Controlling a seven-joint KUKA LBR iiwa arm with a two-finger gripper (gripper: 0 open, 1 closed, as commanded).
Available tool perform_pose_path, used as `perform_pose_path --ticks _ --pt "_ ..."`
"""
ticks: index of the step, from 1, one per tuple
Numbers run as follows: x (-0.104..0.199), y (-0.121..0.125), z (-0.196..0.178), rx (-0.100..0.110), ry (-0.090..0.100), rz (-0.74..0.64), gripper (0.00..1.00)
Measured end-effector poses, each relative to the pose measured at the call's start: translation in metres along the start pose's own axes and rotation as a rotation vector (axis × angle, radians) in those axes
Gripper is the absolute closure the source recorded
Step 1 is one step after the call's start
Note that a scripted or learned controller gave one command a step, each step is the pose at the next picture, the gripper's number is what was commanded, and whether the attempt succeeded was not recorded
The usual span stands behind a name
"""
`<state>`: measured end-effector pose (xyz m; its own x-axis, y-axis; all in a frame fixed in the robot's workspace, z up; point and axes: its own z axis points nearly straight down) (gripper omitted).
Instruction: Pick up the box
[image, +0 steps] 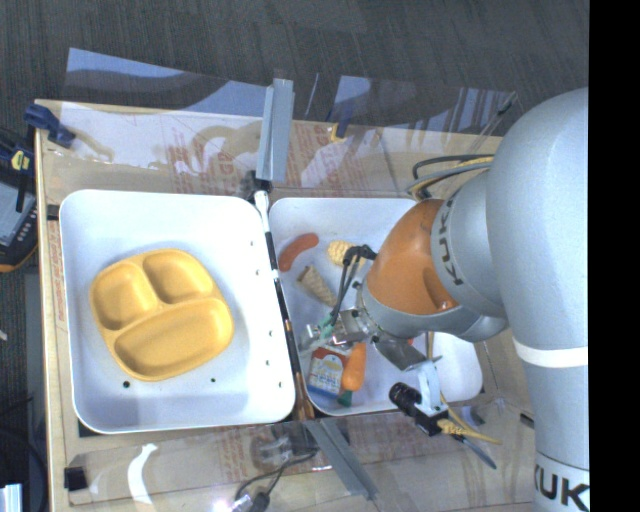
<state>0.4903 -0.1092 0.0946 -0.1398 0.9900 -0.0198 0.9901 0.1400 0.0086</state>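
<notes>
The box (325, 373), a small carton with red, white and blue print, lies near the front left corner of the right bin (380, 208). An orange carrot (354, 368) lies against its right side. My gripper (336, 333) hangs low in the right bin, just above the box's far end, under the orange wrist band (405, 268). I see nothing lifted off the bin floor. The arm hides much of the bin's right half.
A reddish sausage (297, 250), a waffle cone (316, 284) and a piece of corn (340, 249) lie in the right bin's far left part. A yellow divided plate (162, 311) sits in the left bin (150, 205). A raised rim (280, 310) separates the bins.
</notes>
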Motion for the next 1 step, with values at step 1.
perform_pose_path --ticks 1 --pt "0.0044 0.0007 -0.0087 0.003 0.009 -0.009 1.00"
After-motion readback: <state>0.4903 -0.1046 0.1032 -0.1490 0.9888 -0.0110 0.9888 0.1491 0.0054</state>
